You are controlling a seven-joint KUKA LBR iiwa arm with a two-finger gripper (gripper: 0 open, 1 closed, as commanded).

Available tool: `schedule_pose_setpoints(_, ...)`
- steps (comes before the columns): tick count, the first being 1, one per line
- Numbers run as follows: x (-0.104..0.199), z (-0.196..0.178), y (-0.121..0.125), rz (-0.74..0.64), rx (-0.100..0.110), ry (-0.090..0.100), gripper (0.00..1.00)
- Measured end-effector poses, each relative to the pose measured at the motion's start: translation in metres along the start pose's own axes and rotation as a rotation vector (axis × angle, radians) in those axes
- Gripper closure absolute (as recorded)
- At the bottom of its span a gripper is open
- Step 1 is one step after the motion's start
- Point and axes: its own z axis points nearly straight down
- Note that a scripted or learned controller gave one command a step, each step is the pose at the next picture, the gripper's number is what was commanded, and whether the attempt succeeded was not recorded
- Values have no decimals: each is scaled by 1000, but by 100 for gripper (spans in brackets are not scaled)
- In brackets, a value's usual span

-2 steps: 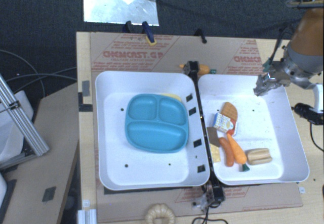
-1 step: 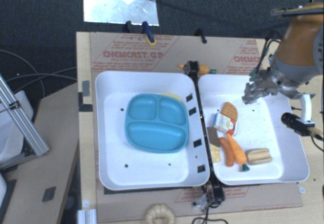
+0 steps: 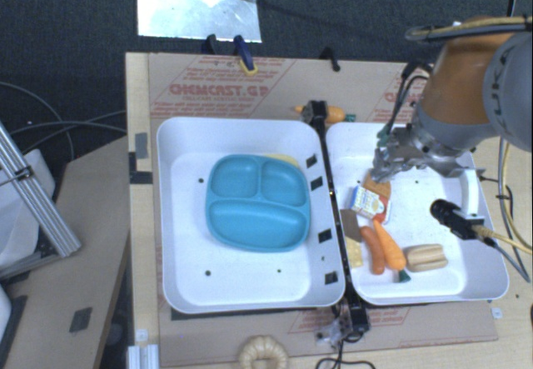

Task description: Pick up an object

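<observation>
— Two white bins side by side; what lies in the right bin (image 3: 491, 276)?

— A small carton (image 3: 371, 202) sits near that bin's middle. Just below the carton lie two carrots (image 3: 385, 249), and a hot dog bun (image 3: 425, 257) rests beside the carrots, toward the bin's right wall.

— And the gripper (image 3: 385, 166)?

— Low over the right bin, just above the carton. Whether it is clenched or released, I cannot tell.

— The left bin (image 3: 179, 192)?

— It bears a blue divided plate (image 3: 256, 201), left of the carton across the bins' shared wall.
</observation>
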Motion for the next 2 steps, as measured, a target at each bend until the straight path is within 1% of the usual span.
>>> schedule_pose_setpoints(1,43,1,-18,0,0,0,100)
schedule_pose_setpoints(2,103,-15,-35,-1,-3,1,100)
